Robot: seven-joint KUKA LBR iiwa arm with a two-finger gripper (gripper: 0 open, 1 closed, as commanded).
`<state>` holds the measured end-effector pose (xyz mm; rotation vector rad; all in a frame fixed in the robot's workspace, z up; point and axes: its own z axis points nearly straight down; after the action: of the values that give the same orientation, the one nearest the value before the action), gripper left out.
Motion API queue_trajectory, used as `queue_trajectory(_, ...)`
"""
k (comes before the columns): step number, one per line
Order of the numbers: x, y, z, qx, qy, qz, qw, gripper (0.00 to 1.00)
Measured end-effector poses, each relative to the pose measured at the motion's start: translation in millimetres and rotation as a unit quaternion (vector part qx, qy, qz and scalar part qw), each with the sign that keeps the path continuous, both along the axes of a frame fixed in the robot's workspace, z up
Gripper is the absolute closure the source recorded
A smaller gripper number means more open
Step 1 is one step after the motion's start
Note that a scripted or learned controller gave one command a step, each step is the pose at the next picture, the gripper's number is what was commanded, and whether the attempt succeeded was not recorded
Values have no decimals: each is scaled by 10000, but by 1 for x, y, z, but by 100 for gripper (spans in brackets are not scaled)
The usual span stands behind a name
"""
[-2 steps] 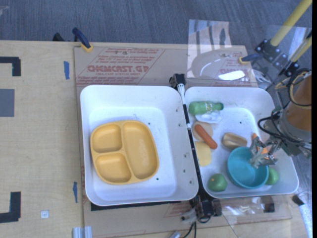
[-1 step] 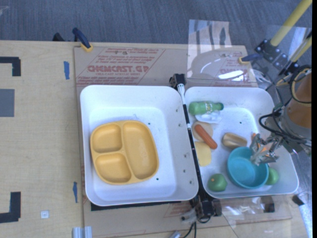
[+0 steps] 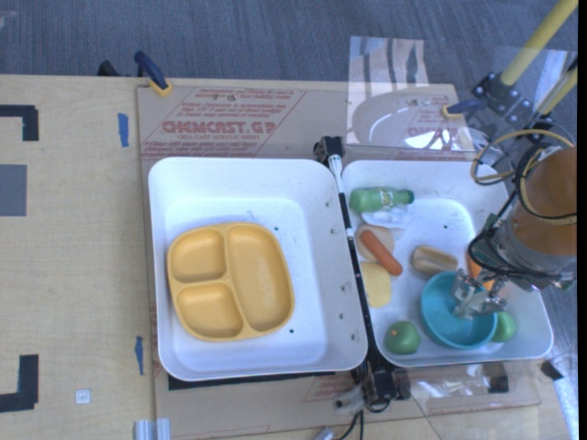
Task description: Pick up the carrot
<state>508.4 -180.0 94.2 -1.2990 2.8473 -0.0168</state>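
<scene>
**A:** Where does the claw (image 3: pixel 474 302) sit right now?

**B:** Over the blue bowl (image 3: pixel 449 317) in the right bin (image 3: pixel 532 337). Whether it is spread or pressed together I cannot tell; the wrist hides too much, and I see nothing pinched in it.

**A:** And the carrot (image 3: pixel 381 251)?

**B:** To the claw's left and a little farther up the bin, well apart from it, near the divider between the two bins. It lies on a slant, its upper part across a pale round piece (image 3: pixel 380 242), with a yellow slice (image 3: pixel 375 285) just below it.

**A:** What stands between them?

**B:** A brown bread roll (image 3: pixel 434 260) lies up and left of the claw, roughly on the way. The green bottle (image 3: pixel 381 199) is beyond the carrot, higher still. A green fruit (image 3: pixel 402 337) sits left of the claw, lower down, beside the bowl.

**A:** How should it handle?

**B:** It looks like a toy: light, stiff, with a smooth skin that I judge a bit slippery. Being long and narrow, it is best pinched across its width at the middle, the pinch square to its slant. A grip near either tip would likely let it swing or squirt out.

**A:** Any risk?

**B:** It rests partly on that pale piece, so it may rock when pressed
</scene>
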Motion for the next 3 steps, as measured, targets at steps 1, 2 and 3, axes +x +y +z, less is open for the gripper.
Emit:
queue_trajectory(1,3,2,11,5,-42,-3,10000,100)
queue_trajectory(2,5,4,21,16,-72,-6,10000,100)
queue_trajectory(3,7,6,32,25,-108,-11,9999,100)
